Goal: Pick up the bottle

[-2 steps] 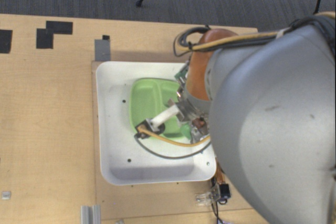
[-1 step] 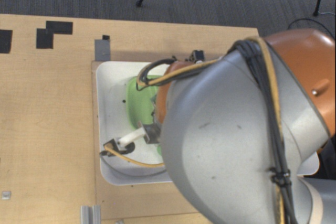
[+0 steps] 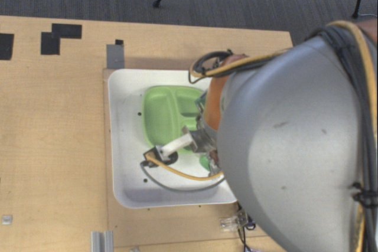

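Note:
A light green moulded plastic thing (image 3: 167, 110) with a shallow hollow lies in the middle of the left white bin (image 3: 125, 138). My gripper (image 3: 199, 127) hangs low over its right edge, mostly covered by my own grey arm (image 3: 295, 144) and the orange band (image 3: 215, 104). A small darker green bit (image 3: 205, 162) peeks out just below the wrist; I cannot tell what it belongs to. The arm hides the right part of this bin.
The bin's left and front floor shows bare white. The wooden bench (image 3: 53, 144) stretches to the left, with black marks (image 3: 59, 37) at its back edge and a grey bracket (image 3: 116, 55) at the bin's back left corner.

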Tool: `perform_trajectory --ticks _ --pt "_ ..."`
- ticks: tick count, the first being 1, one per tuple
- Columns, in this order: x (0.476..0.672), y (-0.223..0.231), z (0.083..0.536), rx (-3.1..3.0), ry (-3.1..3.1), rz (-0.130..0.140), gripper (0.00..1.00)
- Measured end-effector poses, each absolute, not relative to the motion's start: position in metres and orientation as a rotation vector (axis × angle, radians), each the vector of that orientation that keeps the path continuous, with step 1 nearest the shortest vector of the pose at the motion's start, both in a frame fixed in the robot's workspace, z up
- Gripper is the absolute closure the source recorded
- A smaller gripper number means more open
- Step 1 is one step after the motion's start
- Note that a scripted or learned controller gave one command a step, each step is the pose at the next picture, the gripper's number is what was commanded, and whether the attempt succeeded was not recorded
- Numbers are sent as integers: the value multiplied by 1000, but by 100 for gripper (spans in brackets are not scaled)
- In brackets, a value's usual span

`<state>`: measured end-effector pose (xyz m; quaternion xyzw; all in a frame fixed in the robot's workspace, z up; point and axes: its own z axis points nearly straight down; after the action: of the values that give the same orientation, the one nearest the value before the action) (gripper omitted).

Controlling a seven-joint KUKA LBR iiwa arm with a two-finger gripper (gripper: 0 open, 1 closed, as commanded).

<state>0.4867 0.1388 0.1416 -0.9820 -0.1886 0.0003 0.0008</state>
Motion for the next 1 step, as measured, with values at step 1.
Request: perform_trajectory --ticks 1 --pt "487 107 422 -3125 -318 -8 100"
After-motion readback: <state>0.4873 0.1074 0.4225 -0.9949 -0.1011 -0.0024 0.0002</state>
